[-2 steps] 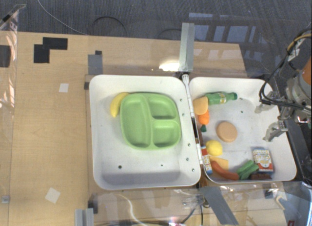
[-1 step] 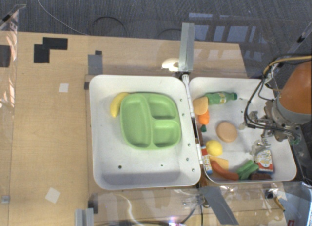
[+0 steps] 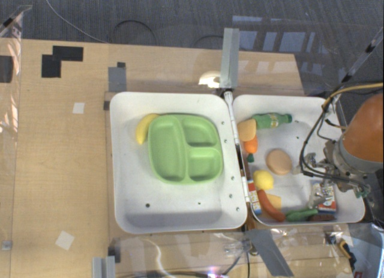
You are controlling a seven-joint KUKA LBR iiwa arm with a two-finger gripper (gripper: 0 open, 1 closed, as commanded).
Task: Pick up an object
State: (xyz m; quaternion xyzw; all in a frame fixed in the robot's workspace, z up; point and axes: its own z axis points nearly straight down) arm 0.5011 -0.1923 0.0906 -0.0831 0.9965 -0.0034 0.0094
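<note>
The arm is in over the right bin (image 3: 300, 104) from the right-hand side, orange band showing above the wrist; the gripper (image 3: 324, 194) hangs low at that bin's near right corner, right above a small red-and-white packet (image 3: 324, 202); whether anything is gripped, or how the fingers stand, I cannot tell, the wrist and cables cover them. The pickings are all in this bin: a green bottle (image 3: 272, 120) lying along the far wall, a tan egg-shaped piece (image 3: 279, 161) in the middle, a lemon (image 3: 263, 180) near the divider, a red sausage (image 3: 271, 209) and a green pod (image 3: 302, 214) along the near wall. Over in the left bin (image 3: 129, 169), a green divided plate (image 3: 183, 148) with a banana (image 3: 143, 128) touching its far left edge. My read: this is the reach-and-descend stage, target likely the packet; next it needs a clean close on it, then a straight lift clear of the bin wall.
</note>
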